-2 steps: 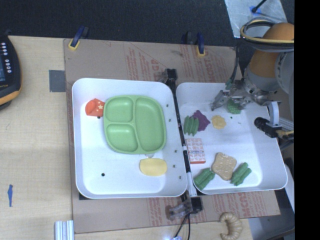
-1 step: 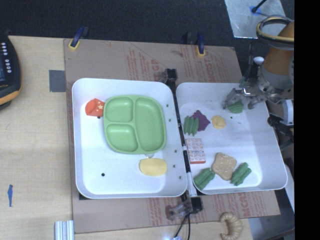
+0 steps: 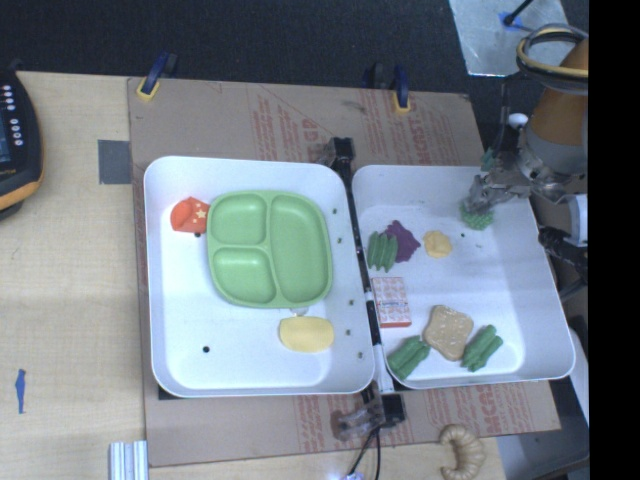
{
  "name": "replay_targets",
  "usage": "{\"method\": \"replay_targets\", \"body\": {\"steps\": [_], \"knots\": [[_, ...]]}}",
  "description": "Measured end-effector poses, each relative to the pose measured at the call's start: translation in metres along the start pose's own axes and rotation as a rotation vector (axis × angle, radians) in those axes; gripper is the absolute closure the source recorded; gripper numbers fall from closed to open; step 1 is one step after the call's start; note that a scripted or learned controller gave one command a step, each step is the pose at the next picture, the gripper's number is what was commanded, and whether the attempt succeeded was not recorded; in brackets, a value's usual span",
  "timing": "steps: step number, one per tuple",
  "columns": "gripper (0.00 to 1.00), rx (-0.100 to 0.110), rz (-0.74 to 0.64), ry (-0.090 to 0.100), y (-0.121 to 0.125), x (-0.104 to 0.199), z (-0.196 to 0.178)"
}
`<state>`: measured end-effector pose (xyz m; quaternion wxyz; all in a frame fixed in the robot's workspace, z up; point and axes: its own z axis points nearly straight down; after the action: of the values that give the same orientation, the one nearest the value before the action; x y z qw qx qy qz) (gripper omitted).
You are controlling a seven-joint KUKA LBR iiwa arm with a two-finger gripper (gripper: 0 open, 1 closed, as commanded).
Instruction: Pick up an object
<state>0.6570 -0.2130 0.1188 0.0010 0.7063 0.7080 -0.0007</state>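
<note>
In the camera view, a small green toy [image 3: 479, 217] is seen at the far right of the right bin [image 3: 520, 298], just under the gripper [image 3: 488, 196]; it looks light and a bit squashy; whether the gripper is open cannot be told; the toy's long way is hidden; its middle looks best to grab.
</note>
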Motion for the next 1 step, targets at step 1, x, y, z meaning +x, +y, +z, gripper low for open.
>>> {"method": "replay_targets", "body": {"steps": [1], "knots": [[0.0, 0.001, -0.001, 0.0, -0.0002, 0.0001, 0.0005]]}}
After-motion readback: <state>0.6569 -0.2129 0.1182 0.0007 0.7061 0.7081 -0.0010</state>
